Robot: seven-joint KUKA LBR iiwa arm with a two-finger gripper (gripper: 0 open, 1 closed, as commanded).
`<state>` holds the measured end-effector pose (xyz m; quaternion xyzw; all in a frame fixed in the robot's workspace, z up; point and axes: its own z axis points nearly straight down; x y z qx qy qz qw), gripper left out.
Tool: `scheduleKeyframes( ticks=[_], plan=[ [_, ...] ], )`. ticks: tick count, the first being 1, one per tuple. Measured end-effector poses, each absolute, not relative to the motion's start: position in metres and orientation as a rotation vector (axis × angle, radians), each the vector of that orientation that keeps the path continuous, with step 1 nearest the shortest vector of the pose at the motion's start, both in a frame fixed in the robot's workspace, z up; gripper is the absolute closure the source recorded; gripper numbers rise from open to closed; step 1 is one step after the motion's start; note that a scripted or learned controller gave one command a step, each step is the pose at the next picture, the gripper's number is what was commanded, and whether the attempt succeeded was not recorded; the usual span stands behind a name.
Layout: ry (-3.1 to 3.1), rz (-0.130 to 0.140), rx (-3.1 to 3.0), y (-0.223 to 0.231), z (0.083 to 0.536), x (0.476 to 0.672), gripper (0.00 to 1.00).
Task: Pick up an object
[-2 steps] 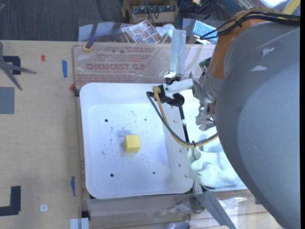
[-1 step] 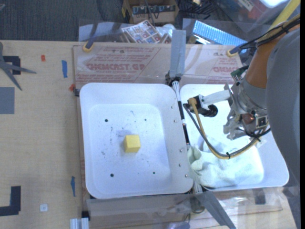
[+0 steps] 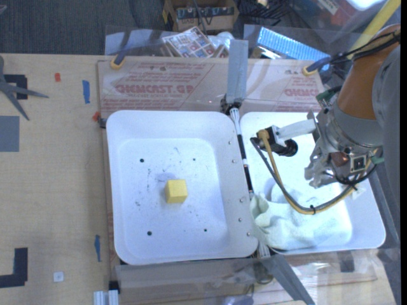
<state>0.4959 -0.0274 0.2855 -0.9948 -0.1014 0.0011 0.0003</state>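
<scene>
A small yellow cube (image 3: 176, 190) lies near the middle of the left bin (image 3: 127, 138). A crumpled white cloth (image 3: 289, 227) rests along the front of the right bin (image 3: 369, 227). The gripper (image 3: 321, 171) hangs over the right bin's right half, just above and behind the cloth, below the grey arm with its orange band (image 3: 365, 84). A yellow hose (image 3: 280, 180) loops from the wrist down over the cloth. I see nothing held by the gripper.
A grey divider (image 3: 238, 75) and the bins' inner rims (image 3: 240, 164) separate the two bins. Cardboard panels (image 3: 159, 88) stand behind them. Boxes and clutter lie beyond the bench's far edge. Tape marks dot the wooden bench (image 3: 51, 170) on the left.
</scene>
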Motion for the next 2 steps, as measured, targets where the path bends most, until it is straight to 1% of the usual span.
scheduleKeyframes(
  ticks=[1, 2],
  plan=[
    [-0.321, 0.007, -3.123, 0.0179, 0.2356, 0.4790, 1.00],
    [-0.320, 0.007, -3.123, 0.0179, 0.2356, 0.4791, 0.00]
  ],
)
